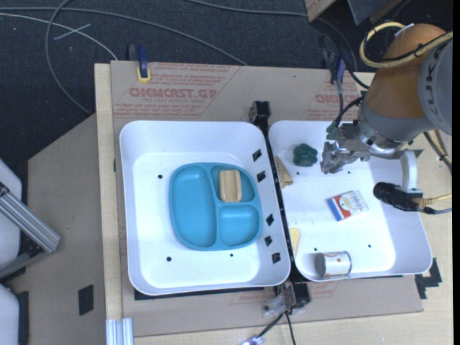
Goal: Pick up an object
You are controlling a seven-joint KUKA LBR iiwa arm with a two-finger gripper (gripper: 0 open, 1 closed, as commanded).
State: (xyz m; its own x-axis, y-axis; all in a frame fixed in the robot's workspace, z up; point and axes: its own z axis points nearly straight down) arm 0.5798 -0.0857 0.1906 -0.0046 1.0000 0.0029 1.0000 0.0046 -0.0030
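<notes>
While the hand (334, 160) hangs low in the far part of the right bin (402, 243), the nearest candidate for the pick is a small green object (305, 154) just to its left in the camera view. It lies close to the wall this bin shares with the left bin (144, 192). From this slanted angle I cannot tell whether the hand is open or closed. Nothing can be seen held in it, and I cannot tell whether it touches the green object.

Also in the right bin are a small red, white and blue box (347, 205) nearer the middle, a short can (333, 263) on its side against the near rim, and a yellowish piece (284, 173) by the shared wall. On the table (180, 77), the left bin holds a blue divided plate (194, 207) with a tan block (229, 185) in its upper right compartment.

The main risk, as I judge it, is offset. The hand sits beside the green object rather than over it, so a straight descent would likely close on nothing or nudge the object toward the wall. The object looks rounded and irregular, so it could squirt out of an off-centre grip. With the wall so near, a sideways correction could push the object against it or catch the hand on the rim.
</notes>
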